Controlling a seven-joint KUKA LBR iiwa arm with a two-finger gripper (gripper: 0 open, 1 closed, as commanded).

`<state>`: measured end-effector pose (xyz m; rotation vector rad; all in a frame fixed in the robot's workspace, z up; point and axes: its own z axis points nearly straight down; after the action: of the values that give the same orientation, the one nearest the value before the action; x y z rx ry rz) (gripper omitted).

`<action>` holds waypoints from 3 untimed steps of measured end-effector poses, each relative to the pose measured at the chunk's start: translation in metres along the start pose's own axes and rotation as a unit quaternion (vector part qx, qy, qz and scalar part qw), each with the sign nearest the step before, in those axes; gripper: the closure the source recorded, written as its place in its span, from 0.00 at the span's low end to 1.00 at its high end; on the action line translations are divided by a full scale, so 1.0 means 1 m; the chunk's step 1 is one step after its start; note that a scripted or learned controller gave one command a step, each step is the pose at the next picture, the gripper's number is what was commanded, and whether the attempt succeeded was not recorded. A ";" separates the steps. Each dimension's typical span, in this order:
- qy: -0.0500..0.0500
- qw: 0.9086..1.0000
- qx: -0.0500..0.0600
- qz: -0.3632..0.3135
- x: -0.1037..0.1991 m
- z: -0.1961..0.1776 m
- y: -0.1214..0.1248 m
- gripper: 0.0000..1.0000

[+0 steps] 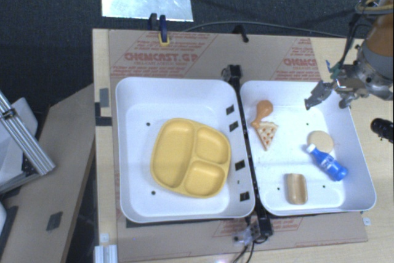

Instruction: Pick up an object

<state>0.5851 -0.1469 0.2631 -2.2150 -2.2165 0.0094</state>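
Observation:
My gripper (331,97) hangs over the back right corner of the right bin (357,151), open, with nothing between its fingers. Below it in that bin lie a blue bottle (326,164) with a white cap, a round tan cookie (321,140) touching the bottle's cap end, a brown bread roll (296,188) near the front, a waffle-patterned wedge (266,133) and a toy chicken drumstick (263,110) at the left side. All these objects rest on the bin floor, apart from the gripper.
The left bin (132,132) holds a yellow divided plate (190,157). A black divider with clips (241,138) runs between the bins. A cable crosses the bench behind them, and a metal frame (24,138) stands at the far left.

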 end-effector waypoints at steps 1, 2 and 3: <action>-0.001 1.000 -0.006 -0.001 0.000 -0.007 0.002 0.00; -0.001 1.000 -0.004 0.000 0.000 0.035 -0.001 0.00; 0.000 1.000 -0.003 0.000 0.000 0.098 -0.003 0.00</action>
<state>0.5807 -0.1468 0.1650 -2.2180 -2.2207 0.0027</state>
